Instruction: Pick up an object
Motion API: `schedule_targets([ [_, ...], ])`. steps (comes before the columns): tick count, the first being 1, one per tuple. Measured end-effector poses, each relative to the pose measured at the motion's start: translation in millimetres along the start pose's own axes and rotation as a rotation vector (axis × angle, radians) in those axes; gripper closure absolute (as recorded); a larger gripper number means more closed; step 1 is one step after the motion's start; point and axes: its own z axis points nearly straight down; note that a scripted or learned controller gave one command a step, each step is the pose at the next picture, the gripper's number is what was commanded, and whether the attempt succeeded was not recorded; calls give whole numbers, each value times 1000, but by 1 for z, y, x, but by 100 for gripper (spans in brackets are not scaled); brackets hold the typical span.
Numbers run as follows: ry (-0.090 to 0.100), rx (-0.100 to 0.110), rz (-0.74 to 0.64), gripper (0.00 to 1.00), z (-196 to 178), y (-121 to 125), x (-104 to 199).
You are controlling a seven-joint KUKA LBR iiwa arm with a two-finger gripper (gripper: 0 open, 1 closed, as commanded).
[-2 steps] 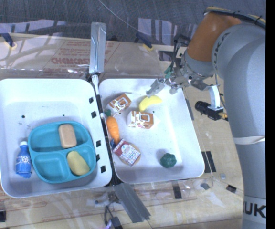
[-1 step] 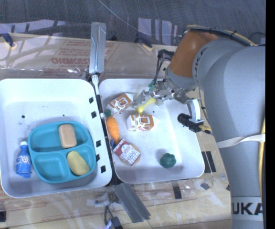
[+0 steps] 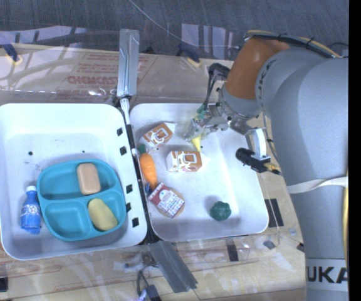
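Gripper [image 3: 196, 125] is low in the right bin [image 3: 243, 196], just up-right of the small carton [image 3: 185, 161]; can't tell what state it's in. Nothing visibly lifted. Carton, carrot [image 3: 148, 170] left of it and green ball [image 3: 220, 211] below-right all lie on the bin floor. Pick not yet done.

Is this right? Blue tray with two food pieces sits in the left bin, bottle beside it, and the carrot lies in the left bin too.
Not quite. In the camera view the carrot lies in the right bin, against its left wall. The rest holds: the blue tray with two food pieces sits in the left bin, the bottle beside it.
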Motion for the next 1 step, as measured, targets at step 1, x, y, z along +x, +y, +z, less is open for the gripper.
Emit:
schedule_targets([
  [1, -5, -22, 52, 100, -95, 11, 66],
])
